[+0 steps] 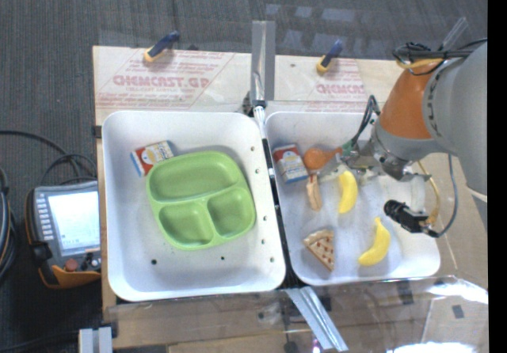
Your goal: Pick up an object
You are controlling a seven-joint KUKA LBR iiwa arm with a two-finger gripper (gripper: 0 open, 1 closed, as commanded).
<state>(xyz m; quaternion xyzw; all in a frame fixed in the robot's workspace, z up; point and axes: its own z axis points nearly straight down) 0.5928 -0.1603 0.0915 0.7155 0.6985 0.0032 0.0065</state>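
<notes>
Grey arm (444,106) reaches in, hand (360,157) lowered.

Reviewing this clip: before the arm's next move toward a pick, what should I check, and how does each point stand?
1. Gripper over the right bin: ok.
2. Nearest target, upper banana, unobstructed from above: ok.
3. Object between the fingers: cannot tell.
4. Orange ball close beside the gripper, may get bumped: not ok.
5. Lower banana and waffle slice lying apart from each other: ok.

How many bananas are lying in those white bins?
2, both in the right bin: one banana near its middle, just under the gripper, another banana nearer the front. The arm could hide more.
</notes>
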